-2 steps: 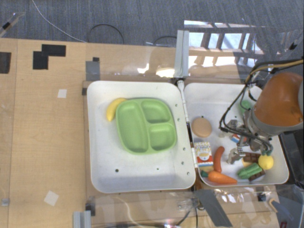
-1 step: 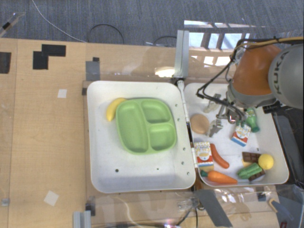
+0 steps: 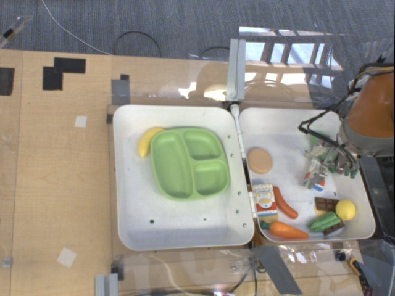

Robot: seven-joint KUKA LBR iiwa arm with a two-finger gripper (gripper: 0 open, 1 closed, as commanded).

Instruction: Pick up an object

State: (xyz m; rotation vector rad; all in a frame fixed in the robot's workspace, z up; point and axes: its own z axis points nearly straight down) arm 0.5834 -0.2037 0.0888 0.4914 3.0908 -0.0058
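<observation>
My gripper [image 3: 319, 168] hangs low in the right bin [image 3: 290, 131], near its right side, under the orange-banded wrist [image 3: 373, 113]. A small white object with red and blue marks [image 3: 317, 181] lies right at the gripper's tip; whether it is held is unclear. Elsewhere in this bin lie a tan round bun [image 3: 260, 160], a small juice carton [image 3: 264, 200], a red sausage [image 3: 285, 203], a carrot [image 3: 287, 230], a green pickle [image 3: 324, 221], a brown chocolate bar [image 3: 325, 203] and a yellow lemon [image 3: 345, 209].
The left bin [image 3: 142, 227] holds a green divided plate [image 3: 189, 162] with a banana [image 3: 146, 141] partly tucked under its left edge. A low wall [image 3: 239, 159] separates the two bins. Cables loop beside the wrist.
</observation>
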